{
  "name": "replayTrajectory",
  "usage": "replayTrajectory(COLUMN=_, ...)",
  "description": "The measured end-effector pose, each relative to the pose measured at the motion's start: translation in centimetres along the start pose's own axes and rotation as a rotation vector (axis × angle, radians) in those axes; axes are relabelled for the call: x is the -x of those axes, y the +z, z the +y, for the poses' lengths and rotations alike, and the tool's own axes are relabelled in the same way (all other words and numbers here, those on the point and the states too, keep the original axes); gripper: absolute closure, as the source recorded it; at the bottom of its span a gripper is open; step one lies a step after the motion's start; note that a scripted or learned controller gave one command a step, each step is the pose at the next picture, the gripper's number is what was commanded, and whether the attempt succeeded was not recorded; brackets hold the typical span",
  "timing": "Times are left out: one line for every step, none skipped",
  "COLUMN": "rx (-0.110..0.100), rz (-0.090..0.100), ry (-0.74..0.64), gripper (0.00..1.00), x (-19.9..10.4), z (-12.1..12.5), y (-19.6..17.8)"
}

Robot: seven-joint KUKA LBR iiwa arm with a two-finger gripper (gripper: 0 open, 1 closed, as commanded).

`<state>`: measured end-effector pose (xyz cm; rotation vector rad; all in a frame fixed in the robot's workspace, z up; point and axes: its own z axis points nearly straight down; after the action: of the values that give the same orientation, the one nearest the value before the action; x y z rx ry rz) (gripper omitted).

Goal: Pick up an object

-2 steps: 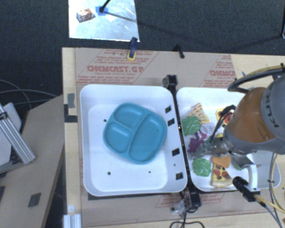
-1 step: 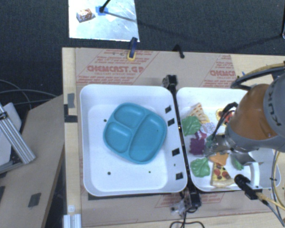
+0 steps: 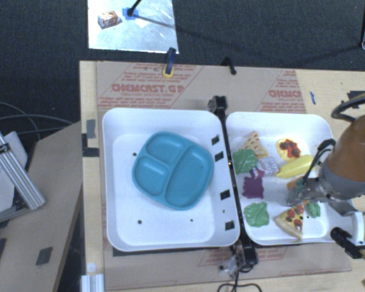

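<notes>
- The grey arm with the orange band (image 3: 353, 154) enters from the right edge of the frame and bends down over the lower right part of the right-hand shallow white plastic bin (image 3: 319, 123).
- The left-hand shallow white plastic bin (image 3: 118, 163), at the frame's centre left, carries a blue divided plastic plate (image 3: 172, 169); it lies well apart from the arm, across the divider between the bins, so I judge it an unlikely target.
- The pincer (image 3: 299, 190) sits low in the right bin, just above the toy pizza slice and just below the yellow piece. Whether it is apart, together or clamped on anything I cannot tell; the tips are dark and blurred against the clutter.
- The likeliest thing to pick, in my judgement, is the triangular toy pizza slice with red dots (image 3: 291, 219): it lies directly below the pincer in the frame, near the bin's lower wall, its long axis running from lower left to upper right.
- The long yellow banana-like toy (image 3: 295, 166) lies just above the pincer, stretched left to right with a slight tilt.
- A small green leafy toy (image 3: 255, 213) rests to the lower left of the pincer, beside the pizza slice.
- A purple toy piece (image 3: 253, 185) lies further left, towards the divider.
</notes>
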<state>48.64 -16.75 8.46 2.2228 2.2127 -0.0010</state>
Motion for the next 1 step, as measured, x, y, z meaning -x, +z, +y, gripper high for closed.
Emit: replayTrajectory(rx=0.012, rz=-0.004, ry=-0.003, gripper=1.0, x=4.34, z=0.28, y=-13.69)
